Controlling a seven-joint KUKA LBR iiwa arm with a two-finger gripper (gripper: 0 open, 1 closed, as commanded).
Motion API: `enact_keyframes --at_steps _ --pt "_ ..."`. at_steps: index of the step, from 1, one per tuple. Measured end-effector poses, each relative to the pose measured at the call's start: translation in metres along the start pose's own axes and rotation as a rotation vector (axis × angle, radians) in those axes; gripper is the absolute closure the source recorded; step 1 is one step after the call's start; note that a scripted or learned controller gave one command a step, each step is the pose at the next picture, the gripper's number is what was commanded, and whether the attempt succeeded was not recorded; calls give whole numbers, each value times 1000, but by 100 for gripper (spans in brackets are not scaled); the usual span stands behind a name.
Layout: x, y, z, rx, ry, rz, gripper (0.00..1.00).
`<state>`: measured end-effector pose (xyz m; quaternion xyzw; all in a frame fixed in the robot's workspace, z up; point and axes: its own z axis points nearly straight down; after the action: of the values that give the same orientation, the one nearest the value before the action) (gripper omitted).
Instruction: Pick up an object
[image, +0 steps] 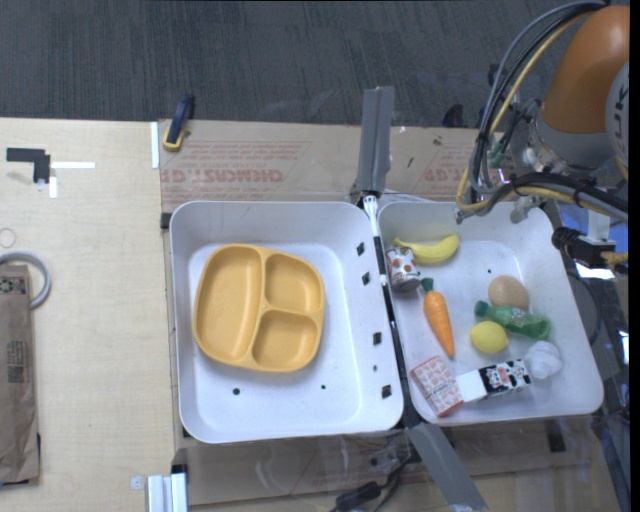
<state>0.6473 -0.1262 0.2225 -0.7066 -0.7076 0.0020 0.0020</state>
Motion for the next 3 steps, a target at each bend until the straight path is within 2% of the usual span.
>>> enact_keyframes --at_steps 1,2,3 --pt "24 -21 -3 1 -2 -140 0" --pt "14 10 110 -4 -2 -33 0" --pt "13 10 104 1 -4 -33 100"
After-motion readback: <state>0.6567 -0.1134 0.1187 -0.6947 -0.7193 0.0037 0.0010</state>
